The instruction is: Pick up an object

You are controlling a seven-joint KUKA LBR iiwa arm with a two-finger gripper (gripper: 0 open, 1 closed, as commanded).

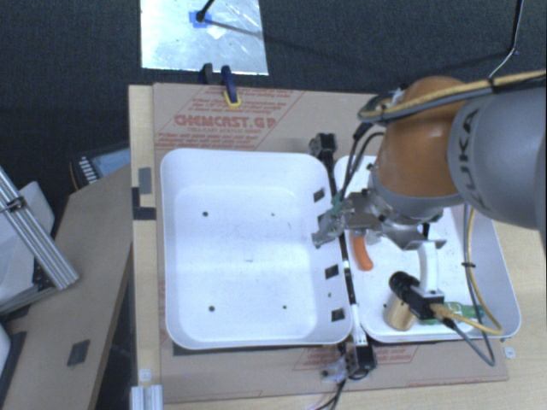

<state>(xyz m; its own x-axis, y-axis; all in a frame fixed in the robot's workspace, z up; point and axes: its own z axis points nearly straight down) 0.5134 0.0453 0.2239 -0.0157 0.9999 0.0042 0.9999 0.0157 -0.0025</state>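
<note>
Camera view puts the gripper (pixel 340 222), its grip unreadable, just beside a slim orange object (pixel 363 254): probably light, stiff, best pinched across its narrow width.

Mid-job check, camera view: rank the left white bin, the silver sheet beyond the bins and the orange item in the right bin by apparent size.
1. left white bin, clearly largest.
2. silver sheet; it lies farther from the camera, so it may look smaller than it is.
3. orange item, smallest by far.
</note>
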